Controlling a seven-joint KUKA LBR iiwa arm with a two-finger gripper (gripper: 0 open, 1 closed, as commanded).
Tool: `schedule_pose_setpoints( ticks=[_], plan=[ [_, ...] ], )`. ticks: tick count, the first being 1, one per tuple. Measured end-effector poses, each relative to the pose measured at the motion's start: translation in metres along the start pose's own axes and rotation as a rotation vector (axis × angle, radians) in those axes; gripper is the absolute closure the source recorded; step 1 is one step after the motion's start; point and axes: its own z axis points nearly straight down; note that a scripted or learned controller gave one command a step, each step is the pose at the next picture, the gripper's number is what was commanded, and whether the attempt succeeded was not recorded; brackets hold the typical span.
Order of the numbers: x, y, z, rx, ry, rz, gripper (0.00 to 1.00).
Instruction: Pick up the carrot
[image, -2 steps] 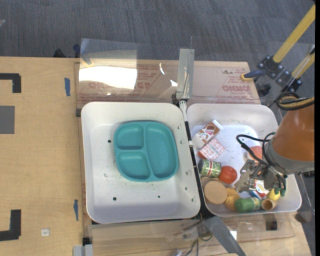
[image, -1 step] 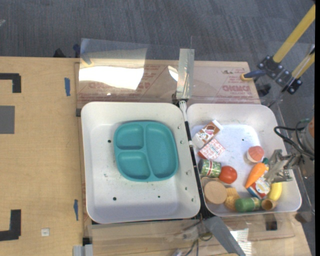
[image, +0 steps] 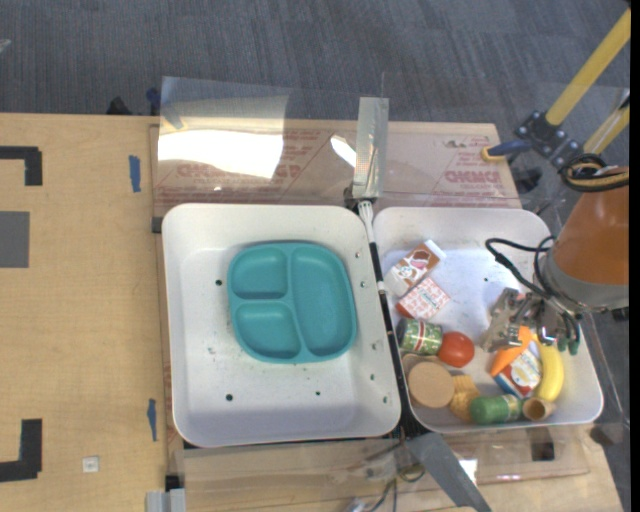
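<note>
Just right of the tomato (image: 457, 349), the carrot (image: 503, 360) sits under the end effector (image: 512, 325); can't tell its grip state. I'd drop straight down, avoiding the banana (image: 551, 370).

I see a light wooden bench (image: 80, 330) carrying black corner markings (image: 22, 165) and blue tape strips (image: 134, 172). Grey carpet floor (image: 300, 50) lies beyond. Glare falls on clear plastic sheeting (image: 225, 150) behind the bins.

Orange-banded grey arm (image: 598, 245) (black cable looping alongside) with metallic fingers (image: 507, 318).
</note>
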Motion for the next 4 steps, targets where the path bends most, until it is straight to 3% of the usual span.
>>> schedule_pose_setpoints(
  ticks=[1,2,3,4],
  plan=[
    [-0.014,0.033,-0.098,-0.001,-0.006,0.075,1.00],
    [-0.013,0.032,-0.094,0.000,0.002,0.077,0.00],
    [0.008,0.010,-0.021,0.000,0.011,0.041,0.00],
    [0.018,-0.005,0.008,-0.002,-0.003,0.091,0.00]
  ],
)
